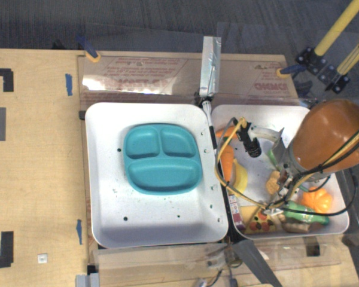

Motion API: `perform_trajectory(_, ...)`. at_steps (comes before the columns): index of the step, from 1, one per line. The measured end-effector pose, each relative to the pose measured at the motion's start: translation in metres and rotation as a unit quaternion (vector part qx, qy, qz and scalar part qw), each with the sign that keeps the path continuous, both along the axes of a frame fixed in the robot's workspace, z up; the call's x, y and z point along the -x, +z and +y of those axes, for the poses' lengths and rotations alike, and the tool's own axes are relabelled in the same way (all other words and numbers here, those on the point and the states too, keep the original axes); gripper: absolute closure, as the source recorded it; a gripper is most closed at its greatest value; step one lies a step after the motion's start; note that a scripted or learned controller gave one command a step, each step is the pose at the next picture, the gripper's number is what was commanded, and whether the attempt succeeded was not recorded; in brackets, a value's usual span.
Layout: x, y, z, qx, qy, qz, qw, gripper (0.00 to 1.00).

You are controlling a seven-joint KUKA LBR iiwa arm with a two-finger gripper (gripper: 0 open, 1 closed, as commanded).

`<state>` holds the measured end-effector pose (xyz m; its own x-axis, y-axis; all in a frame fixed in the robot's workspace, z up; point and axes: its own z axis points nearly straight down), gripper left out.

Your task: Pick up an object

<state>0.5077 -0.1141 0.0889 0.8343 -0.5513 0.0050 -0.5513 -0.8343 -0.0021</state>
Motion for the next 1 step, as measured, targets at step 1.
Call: perform_trajectory(1, -0.0275, 0.0007, 0.0225, -0.002, -0.159, -0.003, 0.9872, 1.0)
